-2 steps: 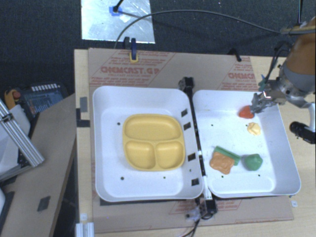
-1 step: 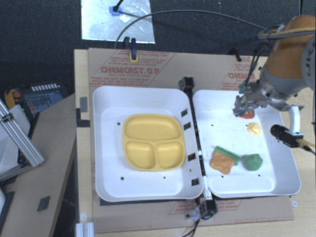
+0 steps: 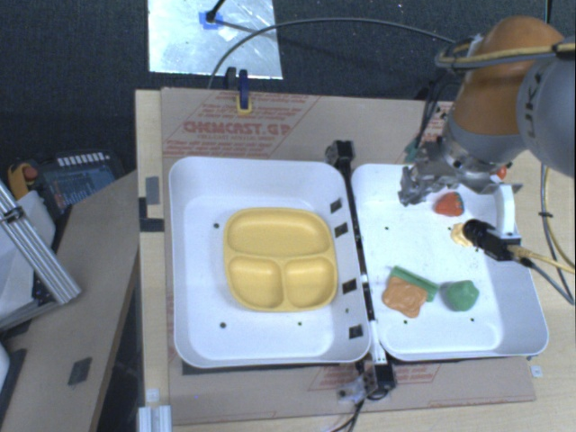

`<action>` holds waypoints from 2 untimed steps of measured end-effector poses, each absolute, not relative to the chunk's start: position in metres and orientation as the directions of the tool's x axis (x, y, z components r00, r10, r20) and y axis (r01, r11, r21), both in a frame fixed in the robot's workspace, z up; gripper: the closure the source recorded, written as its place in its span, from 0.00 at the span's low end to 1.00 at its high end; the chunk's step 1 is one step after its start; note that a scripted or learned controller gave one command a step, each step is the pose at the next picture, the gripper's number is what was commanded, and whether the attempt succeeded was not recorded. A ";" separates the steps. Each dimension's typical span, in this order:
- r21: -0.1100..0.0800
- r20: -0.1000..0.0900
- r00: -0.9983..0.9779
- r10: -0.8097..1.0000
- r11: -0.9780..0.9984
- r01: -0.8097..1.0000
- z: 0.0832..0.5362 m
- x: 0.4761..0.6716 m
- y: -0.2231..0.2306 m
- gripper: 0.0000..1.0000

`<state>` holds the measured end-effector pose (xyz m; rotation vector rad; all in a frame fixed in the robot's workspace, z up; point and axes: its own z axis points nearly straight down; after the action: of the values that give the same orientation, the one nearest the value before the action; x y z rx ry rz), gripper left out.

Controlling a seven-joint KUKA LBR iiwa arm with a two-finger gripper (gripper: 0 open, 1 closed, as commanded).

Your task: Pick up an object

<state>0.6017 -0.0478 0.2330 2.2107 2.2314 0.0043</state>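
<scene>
- Red-orange object (image 3: 448,205): a small rounded lump with a smooth look, lying in the right bin (image 3: 396,237) near its far edge. It sits just beside the pincer, on the side towards the arm. Its exact form is too small to make out.
- pincer (image 3: 414,189): a grey metal cluster low over the far part of the right bin. Its tips blur into the body, so I cannot tell whether it is released or clenched. Nothing shows clearly within it.
- arm (image 3: 504,70): grey with a glossy orange band, cut off by the right edge of the view.
- yellow piece (image 3: 459,233): partly covered by robot hardware. Only a small rounded edge shows.
- green strip (image 3: 416,281): flat and oblong, tilted. Its lower edge touches or overlaps the orange piece (image 3: 404,298), which is a lumpy, roughly square shape.
- green lump (image 3: 461,295): rounded and matte, just beside those two.
- left bin (image 3: 184,241): shallow white plastic with rounded corners, holding a yellow divided plate (image 3: 279,257) that has one long compartment and two smaller ones.
- surface (image 3: 99,268): pale wood tone, with a printed cardboard sheet (image 3: 243,126) under the bins.
</scene>
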 end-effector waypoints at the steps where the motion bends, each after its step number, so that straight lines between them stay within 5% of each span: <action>1: 0.002 0.002 -0.009 1.000 0.009 1.000 0.222 0.611 0.004 1.00; 2: 0.002 0.002 -0.009 1.000 0.009 1.000 0.231 0.614 0.051 1.00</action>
<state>0.6141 0.0513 0.2310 2.2108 2.2315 0.0047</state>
